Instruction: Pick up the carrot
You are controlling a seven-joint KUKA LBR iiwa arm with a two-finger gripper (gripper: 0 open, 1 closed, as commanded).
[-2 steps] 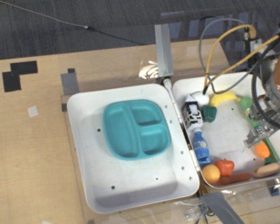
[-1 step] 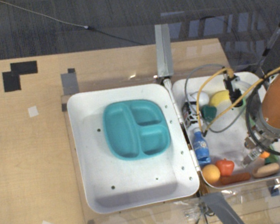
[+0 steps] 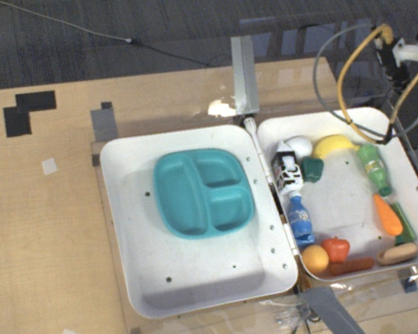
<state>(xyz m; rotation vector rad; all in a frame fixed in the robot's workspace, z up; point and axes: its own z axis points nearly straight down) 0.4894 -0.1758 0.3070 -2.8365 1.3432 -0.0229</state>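
The carrot lies in the right bin, close to the bin's right wall and toward its near right corner. It is a short orange piece, lying roughly lengthwise, with its narrow end pointing to the far side. Just beyond it along the same wall lies a green bottle. A dark green thing is touching the carrot on the wall side, and a tan sausage-like item lies just in front of the carrot, in the corner. A tomato and an orange fruit are further along the near wall, apart from the carrot. The left bin carries a teal divided tray.

At the right of the right bin I see only a small grey part of the arm, so I cannot tell the state of the tool. I judge that the task is at its very beginning: the carrot is untouched and the approach is not yet made. The next move calls for bringing the tool above the carrot, turning it across the carrot's short width, and descending carefully, because the wall and the neighbours leave little room.
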